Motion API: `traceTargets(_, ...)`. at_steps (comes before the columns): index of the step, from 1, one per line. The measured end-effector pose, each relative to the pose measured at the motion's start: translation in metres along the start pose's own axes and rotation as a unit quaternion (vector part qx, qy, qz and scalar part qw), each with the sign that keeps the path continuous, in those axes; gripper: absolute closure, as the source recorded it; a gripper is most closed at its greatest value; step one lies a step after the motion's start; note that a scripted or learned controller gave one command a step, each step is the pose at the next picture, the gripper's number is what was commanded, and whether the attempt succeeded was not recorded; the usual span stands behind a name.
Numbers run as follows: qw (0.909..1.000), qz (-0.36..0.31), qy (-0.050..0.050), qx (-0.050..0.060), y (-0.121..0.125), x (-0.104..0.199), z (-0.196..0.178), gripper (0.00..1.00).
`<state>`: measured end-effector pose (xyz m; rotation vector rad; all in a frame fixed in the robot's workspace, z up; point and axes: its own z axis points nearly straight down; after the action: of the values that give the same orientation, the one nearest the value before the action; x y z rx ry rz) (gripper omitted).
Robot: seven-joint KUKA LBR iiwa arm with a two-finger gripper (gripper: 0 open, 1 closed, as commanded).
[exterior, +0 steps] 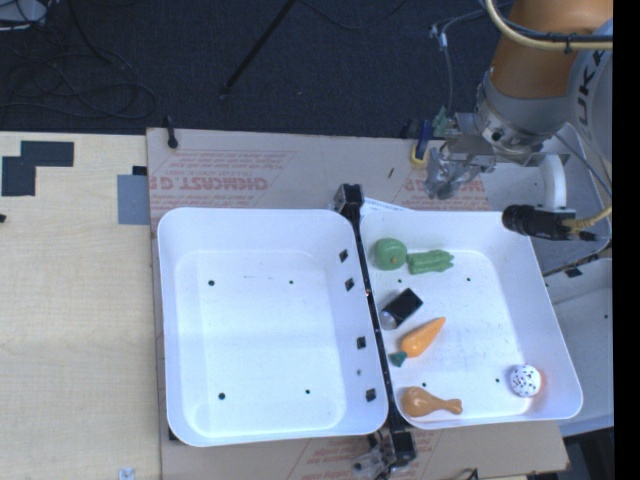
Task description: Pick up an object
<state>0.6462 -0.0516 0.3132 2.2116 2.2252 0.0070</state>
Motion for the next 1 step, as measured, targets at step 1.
traceTargets(1, 1.0, 0.001, 0.0, 0.001, -0.0011, 0.0437, -0.0695, 1.0)
